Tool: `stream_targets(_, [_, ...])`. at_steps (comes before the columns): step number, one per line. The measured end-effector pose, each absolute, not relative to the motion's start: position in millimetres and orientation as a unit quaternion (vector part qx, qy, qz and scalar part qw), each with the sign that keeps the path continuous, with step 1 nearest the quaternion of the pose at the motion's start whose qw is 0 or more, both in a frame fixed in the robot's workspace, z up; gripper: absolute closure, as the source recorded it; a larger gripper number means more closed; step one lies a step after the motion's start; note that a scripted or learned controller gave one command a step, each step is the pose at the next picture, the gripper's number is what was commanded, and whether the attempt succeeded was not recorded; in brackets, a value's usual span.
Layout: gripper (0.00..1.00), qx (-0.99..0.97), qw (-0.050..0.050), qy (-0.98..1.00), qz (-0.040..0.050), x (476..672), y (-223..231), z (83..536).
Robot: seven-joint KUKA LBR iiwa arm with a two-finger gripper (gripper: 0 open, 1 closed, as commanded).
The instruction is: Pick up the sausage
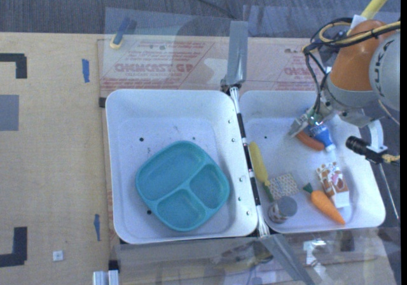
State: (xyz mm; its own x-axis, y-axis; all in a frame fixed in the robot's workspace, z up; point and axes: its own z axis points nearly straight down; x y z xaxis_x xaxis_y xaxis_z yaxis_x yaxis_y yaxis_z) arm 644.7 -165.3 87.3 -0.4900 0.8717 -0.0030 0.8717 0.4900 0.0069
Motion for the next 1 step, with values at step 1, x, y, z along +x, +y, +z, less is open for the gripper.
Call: stream_targets(1, [1.00,0.557,0.001,0.830,0.0024,625.6,-193.6,87.1])
